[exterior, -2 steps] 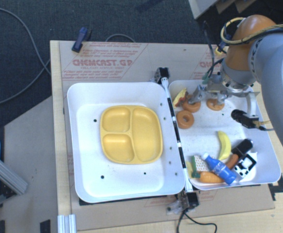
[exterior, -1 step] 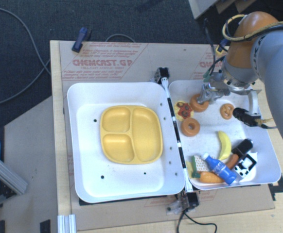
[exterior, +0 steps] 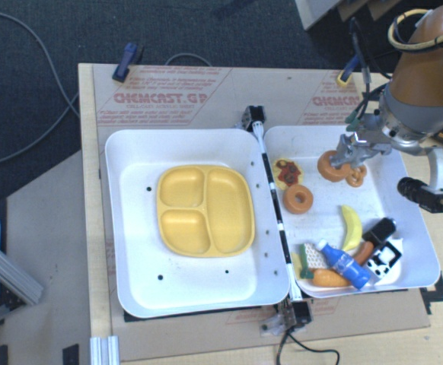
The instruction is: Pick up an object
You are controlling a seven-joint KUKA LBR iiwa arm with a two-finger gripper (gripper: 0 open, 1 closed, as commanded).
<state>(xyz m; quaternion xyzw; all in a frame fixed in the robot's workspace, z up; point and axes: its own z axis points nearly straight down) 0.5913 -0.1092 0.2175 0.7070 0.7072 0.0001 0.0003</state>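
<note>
While the hand (exterior: 352, 156) sits over the brown pastry (exterior: 333, 166) at the right bin's (exterior: 415, 226) 12 o'clock, can't tell its grip.

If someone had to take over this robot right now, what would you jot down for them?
Gripper: low in the right bin, at its far end, right over a brown pretzel-like toy; grasp not confirmed.
Also in that bin: donut, banana, blue bottle, carrot.
Left bin: yellow divided plate.
Done: nothing lifted.
Left: grip one object and raise it.
</note>
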